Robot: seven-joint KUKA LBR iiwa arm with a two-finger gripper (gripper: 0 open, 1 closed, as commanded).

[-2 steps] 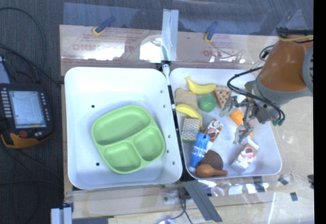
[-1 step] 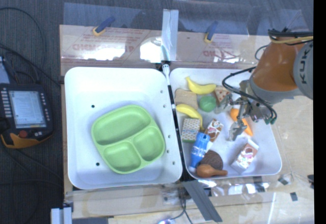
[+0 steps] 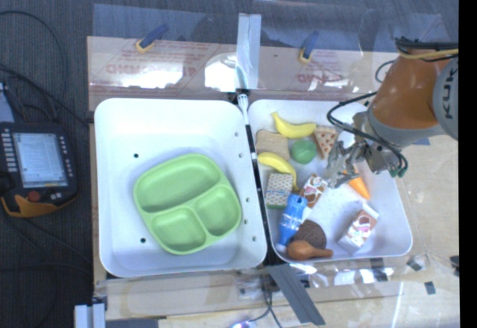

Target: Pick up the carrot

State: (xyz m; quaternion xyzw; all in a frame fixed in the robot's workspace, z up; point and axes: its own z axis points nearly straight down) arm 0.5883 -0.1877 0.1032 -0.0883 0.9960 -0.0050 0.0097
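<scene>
fingers on the gripper (image 3: 341,164) point down into the right bin (image 3: 399,233), but they blur together with the cables and metal around them, so whether they are spread or pressed together cannot be told. just to their right lies the carrot (image 3: 360,187), a small orange wedge on the white floor of that bin, near its right wall; nothing shows it between the fingers. below the carrot sits a small white carton with red print (image 3: 358,229), tilted, close to the bin's front right corner. left of the carrot, a small red-and-white packet (image 3: 314,189) rests just beside a blue bottle (image 3: 292,219), and under those lie a dark brown round piece (image 3: 310,232) and a brown drumstick shape (image 3: 307,250). a checkered cracker-like square (image 3: 279,188) stands against the bin's left wall, with a yellow banana (image 3: 275,162) above it, a slice of tan bread (image 3: 271,143) behind that, a second banana (image 3: 294,126) near the back, a green ball (image 3: 302,151) and a pizza-like wedge (image 3: 325,142) beside it. the arm's orange band (image 3: 406,95) hangs over the right bin's back right corner. in the left bin (image 3: 119,125) a green divided plate (image 3: 188,202) lies tilted. a handheld control pendant (image 3: 36,162) rests off to the far left on the dark floor.
</scene>
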